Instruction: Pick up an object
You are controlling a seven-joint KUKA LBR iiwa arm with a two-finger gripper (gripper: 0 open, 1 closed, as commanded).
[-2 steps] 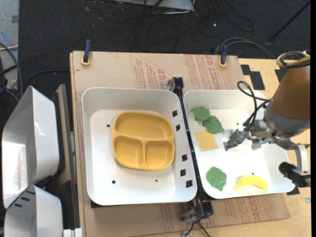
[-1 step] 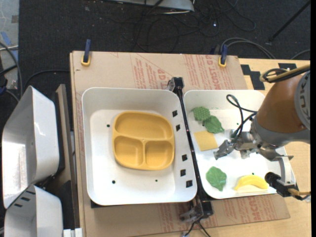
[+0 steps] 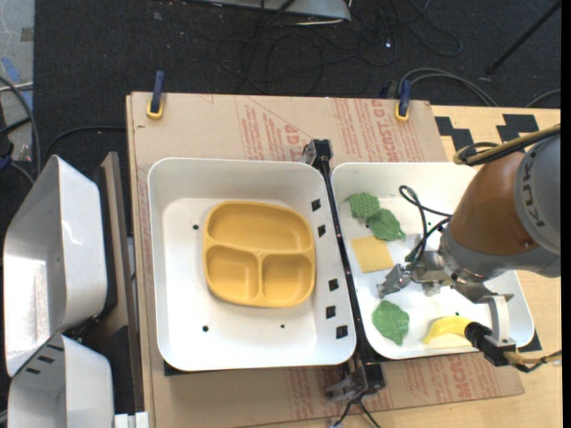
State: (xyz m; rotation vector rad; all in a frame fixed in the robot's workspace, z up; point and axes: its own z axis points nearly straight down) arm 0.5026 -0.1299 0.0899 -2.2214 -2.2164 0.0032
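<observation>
Red printed lettering on the cardboard sheet [image 3: 357, 119] under the bins, upside down, too small to read

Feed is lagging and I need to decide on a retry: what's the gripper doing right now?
Gripper: low in the right bin, between the yellow square and a green piece; open or closed cannot be told.

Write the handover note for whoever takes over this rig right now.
Pincer: low in the right bin, between the yellow square and the lower green piece; nothing seen between its fingers, open or shut unclear.
Right bin also holds two green pieces at the far end and a yellow banana-like piece.
Left bin holds the yellow divided tray.
Done: nothing lifted.
Left: grasp and raise one object.
</observation>
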